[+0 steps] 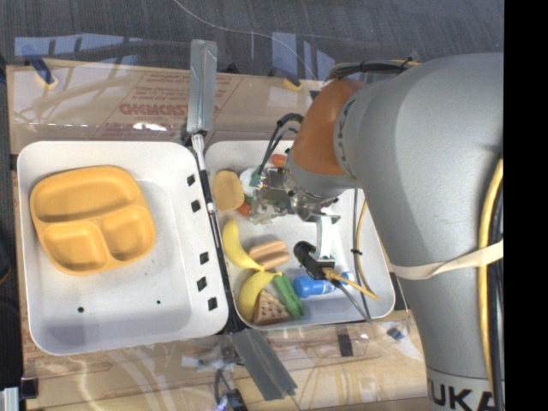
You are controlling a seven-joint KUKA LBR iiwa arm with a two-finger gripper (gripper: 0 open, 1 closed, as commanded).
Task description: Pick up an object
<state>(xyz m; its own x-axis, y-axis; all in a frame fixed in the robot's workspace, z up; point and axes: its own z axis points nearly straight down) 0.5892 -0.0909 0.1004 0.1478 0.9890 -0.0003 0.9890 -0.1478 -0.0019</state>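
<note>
Yellow banana lies just below the fingers; their state cannot be told. Risk: crowded toys beside them may deflect the grasp.

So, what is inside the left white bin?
The left bin holds one yellow compartment tray, lying toward its far left corner. Whatever lies under the tray is covered.

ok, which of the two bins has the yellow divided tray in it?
The left bin. The yellow divided tray lies in its upper left part. The right bin holds the pile of toy food instead, including a banana, with the arm over it.
</note>
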